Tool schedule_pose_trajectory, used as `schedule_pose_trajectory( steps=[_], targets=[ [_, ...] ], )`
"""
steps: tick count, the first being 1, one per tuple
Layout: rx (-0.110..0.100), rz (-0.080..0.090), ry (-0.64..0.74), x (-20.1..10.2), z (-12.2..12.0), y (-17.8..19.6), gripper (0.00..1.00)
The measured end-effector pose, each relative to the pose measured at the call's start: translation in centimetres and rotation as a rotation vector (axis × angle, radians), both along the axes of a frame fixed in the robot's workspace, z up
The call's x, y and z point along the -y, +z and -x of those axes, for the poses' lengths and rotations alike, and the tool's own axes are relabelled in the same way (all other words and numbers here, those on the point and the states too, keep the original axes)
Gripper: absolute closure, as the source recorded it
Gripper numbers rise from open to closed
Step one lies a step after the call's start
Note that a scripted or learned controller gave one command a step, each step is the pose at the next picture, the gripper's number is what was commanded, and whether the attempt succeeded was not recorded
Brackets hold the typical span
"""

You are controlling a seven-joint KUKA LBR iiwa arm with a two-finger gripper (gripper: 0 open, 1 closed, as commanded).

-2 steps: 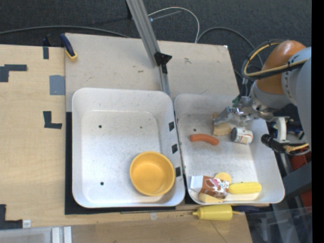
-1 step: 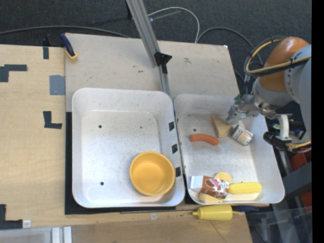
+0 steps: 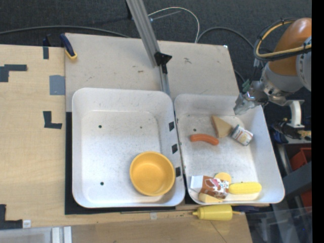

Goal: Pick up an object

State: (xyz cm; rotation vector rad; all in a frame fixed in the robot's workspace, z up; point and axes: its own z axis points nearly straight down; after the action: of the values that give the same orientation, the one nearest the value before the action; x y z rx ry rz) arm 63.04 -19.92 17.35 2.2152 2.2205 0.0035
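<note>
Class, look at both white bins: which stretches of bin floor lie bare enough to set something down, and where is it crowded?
Left bin: bare except the yellow bowl at its near right corner. Right bin: bare patches between the orange sausage and the near-edge pile, and along its far edge. It is crowded around the wedge and small jar, beneath the claw.

Right bin (image 3: 271, 178) | orange sausage (image 3: 204, 139) flat at centre | tan wedge (image 3: 221, 125) at 1 o'clock, touching small tin (image 3: 242, 134) on its side | yellow corn cob (image 3: 245, 188) and brown-red packet (image 3: 213, 187) at 6 o'clock || left bin (image 3: 81, 135) | yellow bowl (image 3: 152, 173) upright, 5 o'clock
</note>
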Motion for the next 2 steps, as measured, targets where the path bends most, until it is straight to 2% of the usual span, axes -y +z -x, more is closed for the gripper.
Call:
schedule_pose_trajectory(
  steps=[1, 2],
  targets=[
    [0.001, 0.0, -0.001, 0.15, 0.16, 6.37, 1.0],
    [-0.005, -0.001, -0.001, 0.11, 0.13, 6.66, 1.0]
  ],
)
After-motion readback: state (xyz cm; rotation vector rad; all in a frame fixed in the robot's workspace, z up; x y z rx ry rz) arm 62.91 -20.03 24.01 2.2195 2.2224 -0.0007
